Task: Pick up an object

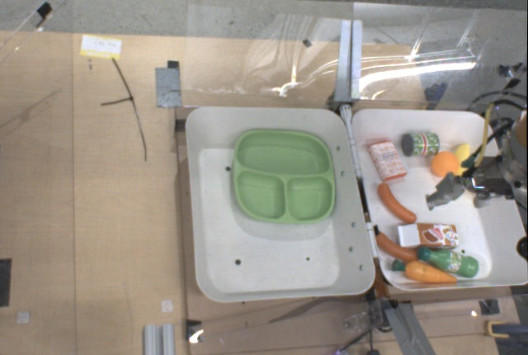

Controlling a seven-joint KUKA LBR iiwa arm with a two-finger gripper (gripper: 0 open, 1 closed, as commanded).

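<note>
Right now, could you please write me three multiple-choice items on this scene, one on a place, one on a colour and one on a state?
1. Where does the green divided plate lie?
A. in the left bin
B. in the right bin
C. on the bare bench

2. What colour is the small ball near the claw?
A. blue
B. orange
C. white

3. How does the can in the right bin rest?
A. upright
B. on its side
C. stacked on the plate

Answers: 1 A, the plate sits in the left bin. 2 B, the ball looks orange beside the claw. 3 B, the can's round end faces sideways.
</note>
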